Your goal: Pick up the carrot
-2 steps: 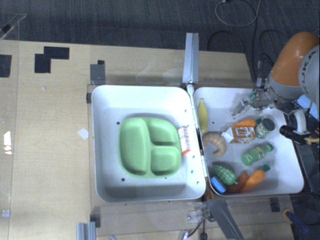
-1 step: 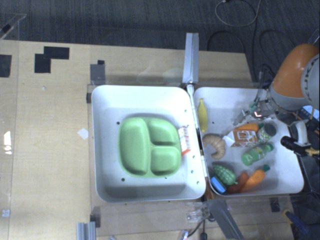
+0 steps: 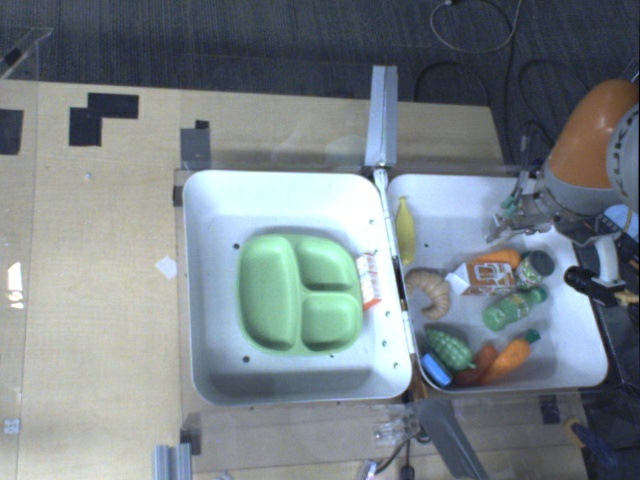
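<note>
The carrot (image 3: 512, 351) lies in the right bin (image 3: 590, 368), close to its near edge, tilted with the green top toward the far right and the orange tip toward the near left. The hand (image 3: 520, 213) hangs over the far right part of that bin, well apart from the carrot; whether it is open or closed I cannot tell, and nothing is seen in it. To do this well, I judge it should travel toward the near edge, line up across the carrot's width, and come down over the thick middle. The crowding is the risk: a red vegetable (image 3: 484, 358) touches the carrot's tip, a green bottle (image 3: 512, 308) lies just beyond it, and a corn cob (image 3: 448, 348) is near. Farther off lie a croissant (image 3: 430, 290), a banana (image 3: 404, 230) and an orange packet (image 3: 492, 273). The left bin (image 3: 210, 268) holds a green divided plate (image 3: 298, 290).
</note>
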Robot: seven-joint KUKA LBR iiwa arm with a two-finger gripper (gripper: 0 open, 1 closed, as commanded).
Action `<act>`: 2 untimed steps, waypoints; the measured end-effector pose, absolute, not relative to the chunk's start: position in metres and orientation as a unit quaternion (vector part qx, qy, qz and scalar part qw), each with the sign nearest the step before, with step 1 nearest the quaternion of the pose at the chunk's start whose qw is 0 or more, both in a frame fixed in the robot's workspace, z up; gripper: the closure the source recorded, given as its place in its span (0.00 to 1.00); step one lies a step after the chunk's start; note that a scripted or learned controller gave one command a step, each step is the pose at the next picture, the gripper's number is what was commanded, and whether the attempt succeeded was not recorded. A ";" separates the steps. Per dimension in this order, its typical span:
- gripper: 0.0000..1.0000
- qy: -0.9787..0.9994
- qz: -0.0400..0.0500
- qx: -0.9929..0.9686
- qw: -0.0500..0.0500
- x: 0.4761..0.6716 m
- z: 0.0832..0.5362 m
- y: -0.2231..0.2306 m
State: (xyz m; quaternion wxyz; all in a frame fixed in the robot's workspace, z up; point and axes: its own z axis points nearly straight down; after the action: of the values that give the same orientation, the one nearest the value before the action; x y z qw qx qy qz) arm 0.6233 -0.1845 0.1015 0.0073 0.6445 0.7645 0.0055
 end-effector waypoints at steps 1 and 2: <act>0.00 0.765 0.005 0.645 0.007 0.623 0.101 -0.185; 0.00 0.644 0.004 0.765 0.002 0.596 0.088 -0.202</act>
State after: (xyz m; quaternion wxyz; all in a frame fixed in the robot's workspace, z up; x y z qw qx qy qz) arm 0.5960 -0.2022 0.0882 0.0020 0.7647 0.6443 0.0044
